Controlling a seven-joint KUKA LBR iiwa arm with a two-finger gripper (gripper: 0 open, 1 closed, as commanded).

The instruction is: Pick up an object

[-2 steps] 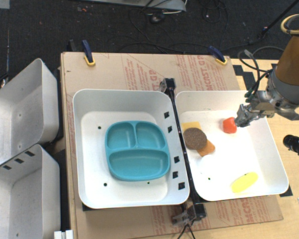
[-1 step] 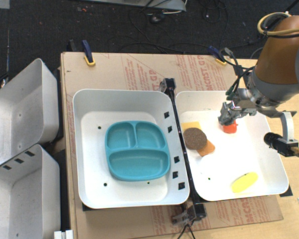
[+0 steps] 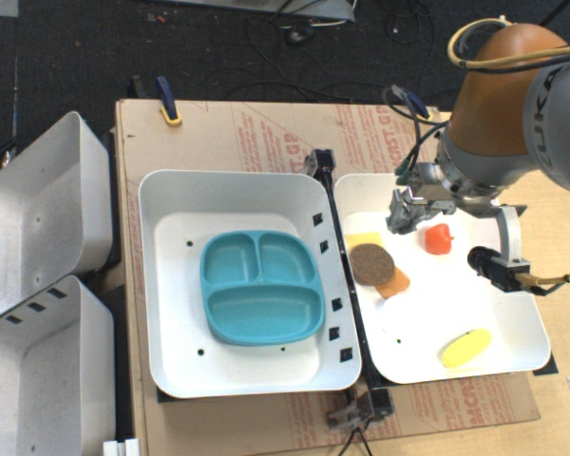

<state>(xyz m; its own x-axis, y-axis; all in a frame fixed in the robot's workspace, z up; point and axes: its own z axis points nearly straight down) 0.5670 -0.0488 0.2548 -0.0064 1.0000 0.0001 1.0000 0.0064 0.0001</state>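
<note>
small red rounded object: lies on the bare floor of the right white bin, in its far half; nothing grips it.
gripper: hangs over the same bin, just to the left of the red object as i see it; i cannot tell whether the two touch.
gripper state: i cannot tell whether it is released or clenched, since its metal parts blur together from this slant; i see nothing held in it.
grey arm with the orange band: comes in from the right, cut off by the picture's edge, and hides the bin's far right corner.
round brown speckled disc: near the bin's left wall, lying over part of an orange wedge-shaped piece, so the wedge's full shape is hidden.
flat yellow piece: just behind the disc and partly covered by it; hard to make out.
yellow oblong object: alone near the bin's near edge, well apart from the rest.
teal divided plate with three compartments: flat in the middle of the left white bin, in full view.
</note>
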